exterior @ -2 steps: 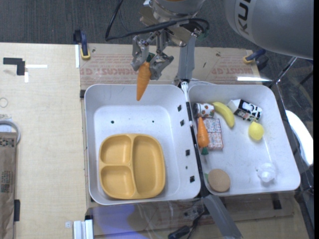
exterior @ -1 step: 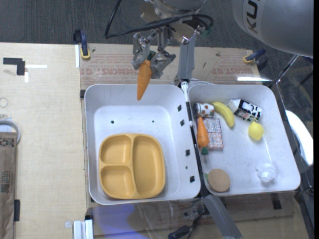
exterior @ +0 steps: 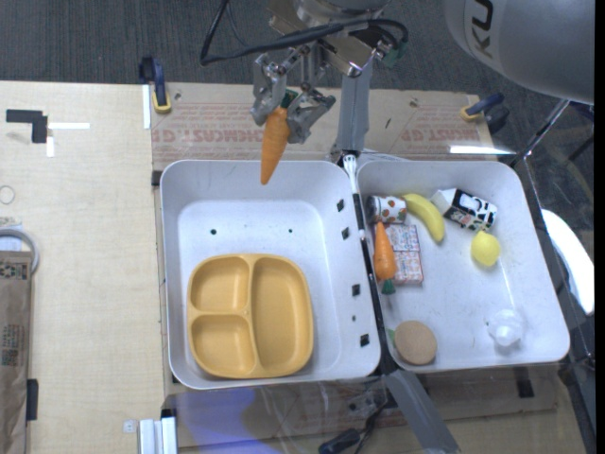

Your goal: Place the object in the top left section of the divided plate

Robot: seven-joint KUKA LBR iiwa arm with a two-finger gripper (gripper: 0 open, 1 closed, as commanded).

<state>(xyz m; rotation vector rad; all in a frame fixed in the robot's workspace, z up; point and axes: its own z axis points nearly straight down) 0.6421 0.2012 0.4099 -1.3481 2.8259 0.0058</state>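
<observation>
Two white bins sit side by side on the bench, and the plate (exterior: 251, 315) is the landmark: a yellow divided dish lying in the near part of the left bin (exterior: 180, 253), with two small sections on its left and one long section on its right. Up beyond the plate, over the far rim of that bin, the gripper (exterior: 284, 102) hangs from the grey arm (exterior: 350, 8), its fingers pinched on the thick end of a carrot (exterior: 273, 146). The carrot dangles point down, its tip above the bin's far wall, well apart from the plate and not over any section of it.

Right of the plate, past the divider between the bins, the right bin (exterior: 529, 253) holds a second carrot (exterior: 384, 253) lying against a patterned box (exterior: 406, 253). Farther right of the plate lie a banana (exterior: 425, 216), a black and white carton (exterior: 467, 209) and a lemon (exterior: 485, 249). A round brown cookie (exterior: 415, 342) rests near that bin's near edge, and a small clear item (exterior: 505, 330) sits beside it toward the right corner
</observation>
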